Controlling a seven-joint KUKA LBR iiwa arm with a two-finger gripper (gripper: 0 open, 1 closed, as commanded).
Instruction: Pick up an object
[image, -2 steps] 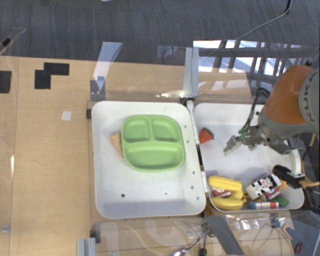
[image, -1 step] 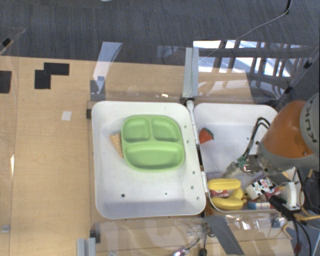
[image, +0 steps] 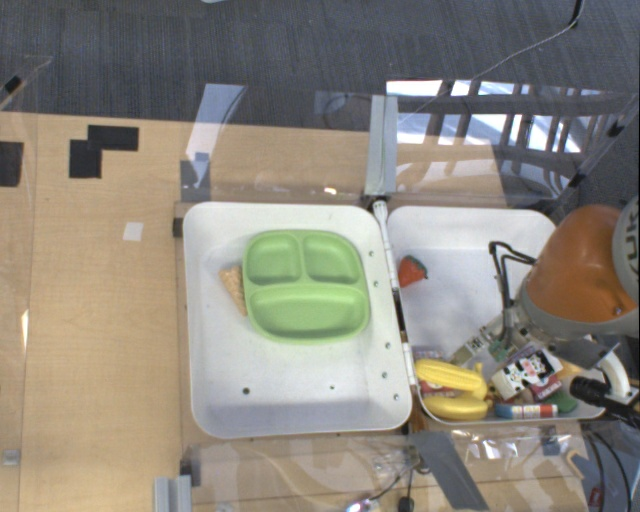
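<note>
Arm with the orange band (image: 585, 265) is in from the right, wrist low over the near right corner of the right shallow white bin (image: 455, 240). Gripper (image: 505, 335) sits under the orange section, down among the clutter in that corner. The fingers are hidden by the wrist housing and cables, so I cannot tell whether they are open, closed, or on anything.

Right bin contents:
- Yellow banana-shaped plastic toy (image: 452, 378), lying along the near wall, left of the gripper.
- Second yellow rounded piece (image: 458, 405) just beside it, touching or nearly so, against the near rim.
- Small white box with red and black print (image: 528, 372), tilted, just right of the bananas and close under the gripper.
- Marker-like stick with a red and blue body (image: 528, 410), lying flat along the near rim.
- Small red object with a dark green top (image: 412, 271), alone near the left wall of this bin, well apart from the gripper.

Left shallow white bin (image: 215, 390):
- Light green plastic divided tray (image: 305, 285), three compartments, lying flat around the middle.
- Tan textured piece (image: 233, 288) tucked at the tray's left edge, partly under it.

Both bins sit side by side on the wooden counter (image: 90, 330), edges touching along the centre divider. Black cable (image: 500, 265) loops from the wrist over the right bin.
</note>
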